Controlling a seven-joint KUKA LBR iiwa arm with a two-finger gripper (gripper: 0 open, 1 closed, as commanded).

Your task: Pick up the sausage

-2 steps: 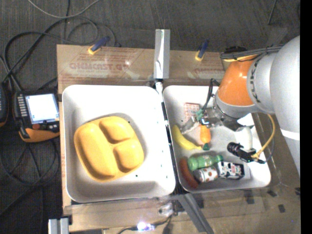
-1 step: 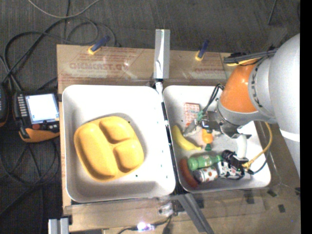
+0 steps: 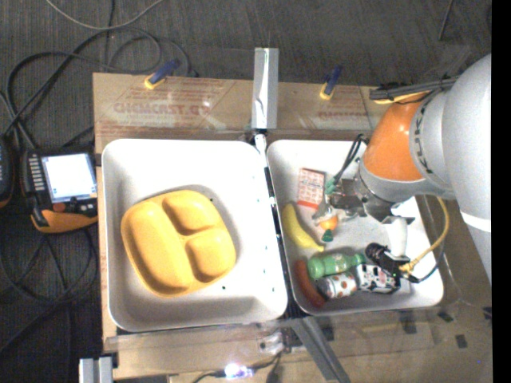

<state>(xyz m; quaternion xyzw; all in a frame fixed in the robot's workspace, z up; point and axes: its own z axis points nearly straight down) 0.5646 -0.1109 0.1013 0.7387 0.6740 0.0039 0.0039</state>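
Sausage (image 3: 308,282) lies in right bin (image 3: 427,294), at its near-left corner below gripper (image 3: 326,214), beside green bottle (image 3: 336,262). Banana (image 3: 297,228) just left of gripper. Gripper state: cannot tell. Left bin (image 3: 120,166) holds yellow divided plate (image 3: 180,240).

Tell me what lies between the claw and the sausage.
In the camera view, the banana and the green bottle lie between the claw and the sausage at the right bin's front edge.
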